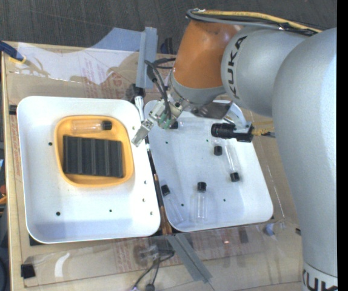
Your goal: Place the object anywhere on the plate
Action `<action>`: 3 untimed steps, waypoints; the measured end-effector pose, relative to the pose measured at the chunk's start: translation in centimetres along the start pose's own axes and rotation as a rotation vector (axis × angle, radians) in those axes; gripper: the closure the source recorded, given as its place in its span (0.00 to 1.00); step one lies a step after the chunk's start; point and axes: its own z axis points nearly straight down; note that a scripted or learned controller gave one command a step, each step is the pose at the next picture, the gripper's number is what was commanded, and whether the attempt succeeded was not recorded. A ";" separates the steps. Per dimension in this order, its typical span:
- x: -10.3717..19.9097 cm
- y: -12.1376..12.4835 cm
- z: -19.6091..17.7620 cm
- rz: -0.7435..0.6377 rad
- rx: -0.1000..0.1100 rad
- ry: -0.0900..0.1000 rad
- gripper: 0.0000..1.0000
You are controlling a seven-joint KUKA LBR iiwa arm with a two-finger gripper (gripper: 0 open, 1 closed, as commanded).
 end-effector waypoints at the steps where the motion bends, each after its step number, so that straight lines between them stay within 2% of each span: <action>1: 0.0 0.0 0.0 0.000 0.000 0.000 0.00; 3: 0.0 0.0 0.0 0.000 0.000 0.000 0.00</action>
